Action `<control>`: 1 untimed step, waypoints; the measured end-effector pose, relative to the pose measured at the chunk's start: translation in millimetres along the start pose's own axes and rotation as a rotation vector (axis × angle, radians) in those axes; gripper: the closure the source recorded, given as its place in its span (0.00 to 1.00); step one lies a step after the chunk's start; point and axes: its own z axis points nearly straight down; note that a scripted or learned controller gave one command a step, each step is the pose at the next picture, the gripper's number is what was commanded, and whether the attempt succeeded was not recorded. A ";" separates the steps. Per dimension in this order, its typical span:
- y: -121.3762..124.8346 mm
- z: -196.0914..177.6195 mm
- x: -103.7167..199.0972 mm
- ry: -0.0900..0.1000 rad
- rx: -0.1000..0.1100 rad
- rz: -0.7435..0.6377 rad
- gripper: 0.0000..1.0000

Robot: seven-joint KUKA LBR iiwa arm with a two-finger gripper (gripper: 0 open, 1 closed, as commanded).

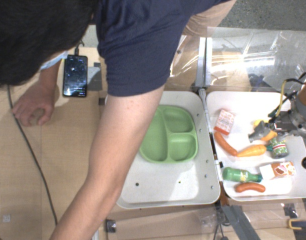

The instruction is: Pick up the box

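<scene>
The pincer [261, 132], its state impossible to tell, hovers mid-bin; approach step; next, reach the box [278, 171] near the bin's front edge.

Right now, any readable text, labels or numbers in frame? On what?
None legible.
Small box: red and white print, too blurred to read.
Carton: orange and white print, too small to read.
Green bottle: label blurred.
Phone: screen lit, nothing readable.
</scene>
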 end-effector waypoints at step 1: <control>56.0 93.2 32.2 0.000 0.000 -0.124 0.00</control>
